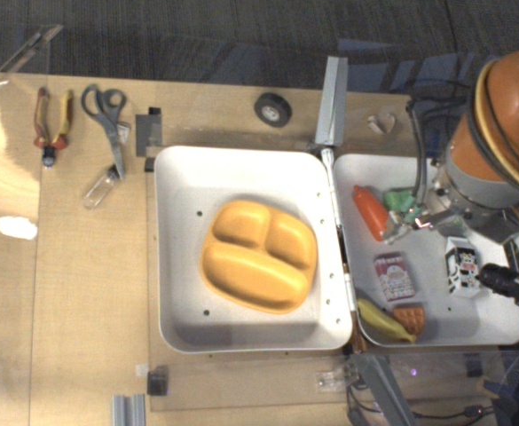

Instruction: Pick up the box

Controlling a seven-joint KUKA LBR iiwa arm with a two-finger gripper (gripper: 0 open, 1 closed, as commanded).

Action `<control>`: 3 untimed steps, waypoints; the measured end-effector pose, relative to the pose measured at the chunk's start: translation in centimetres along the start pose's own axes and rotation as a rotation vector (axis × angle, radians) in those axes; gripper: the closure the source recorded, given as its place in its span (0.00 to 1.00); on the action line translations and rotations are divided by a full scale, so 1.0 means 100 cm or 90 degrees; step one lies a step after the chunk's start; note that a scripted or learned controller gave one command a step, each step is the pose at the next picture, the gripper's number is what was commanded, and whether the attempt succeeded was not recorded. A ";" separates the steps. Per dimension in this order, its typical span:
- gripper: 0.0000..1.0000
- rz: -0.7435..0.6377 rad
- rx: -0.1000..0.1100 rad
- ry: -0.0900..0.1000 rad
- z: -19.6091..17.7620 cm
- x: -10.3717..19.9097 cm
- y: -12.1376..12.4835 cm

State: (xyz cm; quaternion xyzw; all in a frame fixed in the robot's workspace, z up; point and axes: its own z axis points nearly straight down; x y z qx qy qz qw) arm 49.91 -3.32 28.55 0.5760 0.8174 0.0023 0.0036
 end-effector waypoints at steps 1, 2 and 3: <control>0.00 0.000 0.000 0.000 0.000 0.000 0.000; 0.00 -0.006 0.003 0.001 0.094 -0.056 -0.016; 0.00 0.128 0.004 0.001 0.173 -0.067 -0.038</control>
